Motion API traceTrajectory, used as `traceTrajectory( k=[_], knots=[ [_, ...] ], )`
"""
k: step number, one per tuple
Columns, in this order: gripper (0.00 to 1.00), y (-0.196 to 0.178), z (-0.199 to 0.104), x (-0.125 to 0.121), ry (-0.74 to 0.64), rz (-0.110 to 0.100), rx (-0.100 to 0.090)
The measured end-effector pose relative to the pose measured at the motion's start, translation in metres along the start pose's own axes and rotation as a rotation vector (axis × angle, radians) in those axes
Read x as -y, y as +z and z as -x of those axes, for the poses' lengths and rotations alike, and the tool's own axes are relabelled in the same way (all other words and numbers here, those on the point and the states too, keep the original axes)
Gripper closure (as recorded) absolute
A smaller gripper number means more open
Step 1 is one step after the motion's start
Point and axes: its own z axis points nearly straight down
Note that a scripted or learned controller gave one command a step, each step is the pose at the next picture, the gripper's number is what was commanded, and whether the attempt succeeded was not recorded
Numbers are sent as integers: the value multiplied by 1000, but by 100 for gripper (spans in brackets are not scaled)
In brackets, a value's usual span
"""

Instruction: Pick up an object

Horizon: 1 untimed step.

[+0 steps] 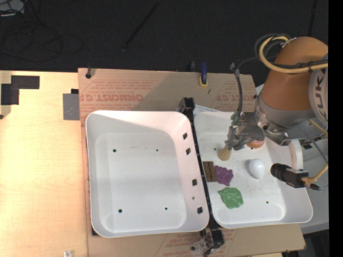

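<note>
A: Jaws hard to read, open or shut impossible to tell; gripper low over right bin.

B: Tan knob-like object just below the tip, maybe touching. White egg, purple lump, green piece nearby. Orange thing half hidden behind wrist.

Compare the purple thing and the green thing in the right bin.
Colour: the purple thing is violet, while the green thing is bright green.
Surface: the purple thing looks lumpy, like a cluster; the green thing looks flatter and leaf-like.
Place: the purple thing lies beside a brown block at the bin's left wall; the green thing lies nearer the camera, apart from the block.
Both are small, lie loose in the same bin and are away from the gripper.
</note>
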Motion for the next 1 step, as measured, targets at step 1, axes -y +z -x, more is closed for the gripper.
traceTrajectory(
  k=[1],
  knots=[
    [100, -12, 27, 72, 9, -10, 0]
  ],
)
